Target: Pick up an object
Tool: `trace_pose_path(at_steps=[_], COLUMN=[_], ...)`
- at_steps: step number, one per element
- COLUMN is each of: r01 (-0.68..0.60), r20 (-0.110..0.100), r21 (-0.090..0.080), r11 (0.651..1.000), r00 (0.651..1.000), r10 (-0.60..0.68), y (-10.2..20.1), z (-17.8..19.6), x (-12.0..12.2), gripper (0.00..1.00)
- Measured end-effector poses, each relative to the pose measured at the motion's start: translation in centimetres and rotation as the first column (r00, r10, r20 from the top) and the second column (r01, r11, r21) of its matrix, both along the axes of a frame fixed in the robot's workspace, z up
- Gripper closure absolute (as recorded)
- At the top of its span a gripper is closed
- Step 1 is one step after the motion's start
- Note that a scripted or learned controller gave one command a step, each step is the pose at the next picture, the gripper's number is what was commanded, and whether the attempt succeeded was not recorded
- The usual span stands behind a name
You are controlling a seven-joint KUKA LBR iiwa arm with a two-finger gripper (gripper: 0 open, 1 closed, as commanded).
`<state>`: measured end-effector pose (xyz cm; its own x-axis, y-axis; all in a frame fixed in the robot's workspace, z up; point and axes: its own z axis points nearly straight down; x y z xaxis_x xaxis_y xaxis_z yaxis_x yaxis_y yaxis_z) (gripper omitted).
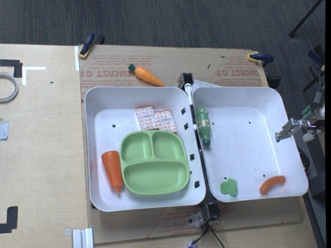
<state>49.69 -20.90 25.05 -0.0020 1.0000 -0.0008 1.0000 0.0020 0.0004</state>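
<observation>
My gripper (280,135) sits at the right rim of the right bin (243,99), low over the wall, with nothing visible in it. Whether it is spread or closed up I cannot tell at this size. I read that position as a waiting pose at the edge, leaving both bins in plain sight so a target can be chosen.

The right bin holds 3 things, well apart from one another. That spacing suits a 2-sided pinch, since no neighbour blocks the approach. The orange sausage (272,184) is the nearest to me and my likely target. It lies flat in the near right corner, close to the front wall. Its long axis runs left to right with the right end lifted slightly toward the far side, so I would close across its short width.

The green bottle (205,127) lies against the left wall, its long axis running near to far along that wall. A wall that close makes a poorer grasp. The green leafy piece (229,187) rests near the front wall.

The left bin (103,107) carries 1 green divided plate (154,163), an orange cone (112,171) beside it, and a printed packet (153,119).
</observation>
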Motion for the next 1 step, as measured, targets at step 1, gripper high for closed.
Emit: trace_pose_path(at_steps=[1], r01=[-0.418], r20=[0.001], r21=[0.000], r11=[0.908], r00=[0.908], r10=[0.418], y=[3.02], z=[-8.07], x=[-1.86], gripper=[0.00])
